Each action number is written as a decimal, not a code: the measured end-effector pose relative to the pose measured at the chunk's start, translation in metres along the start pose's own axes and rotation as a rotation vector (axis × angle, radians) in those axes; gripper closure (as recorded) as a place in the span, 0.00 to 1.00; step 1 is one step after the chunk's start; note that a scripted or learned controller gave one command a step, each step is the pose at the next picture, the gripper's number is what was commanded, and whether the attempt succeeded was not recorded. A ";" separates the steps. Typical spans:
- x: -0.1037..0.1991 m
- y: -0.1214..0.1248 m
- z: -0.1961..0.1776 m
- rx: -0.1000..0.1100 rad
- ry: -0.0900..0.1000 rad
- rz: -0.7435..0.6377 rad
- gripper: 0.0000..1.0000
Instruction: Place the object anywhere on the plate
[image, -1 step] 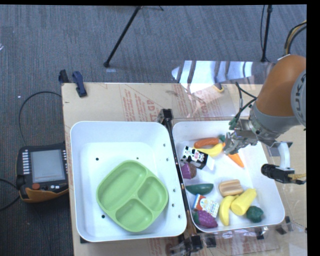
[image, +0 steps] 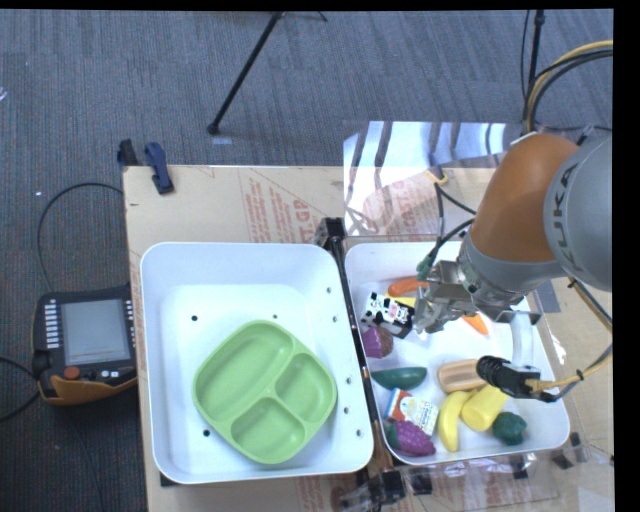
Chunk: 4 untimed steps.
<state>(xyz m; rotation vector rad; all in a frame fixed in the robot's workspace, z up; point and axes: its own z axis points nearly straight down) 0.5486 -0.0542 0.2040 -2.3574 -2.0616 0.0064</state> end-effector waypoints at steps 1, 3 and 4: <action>0.016 -0.008 -0.119 -0.013 -0.002 0.074 1.00; 0.140 -0.068 -0.015 0.003 -0.005 0.189 1.00; 0.140 -0.068 -0.015 0.002 -0.005 0.190 0.00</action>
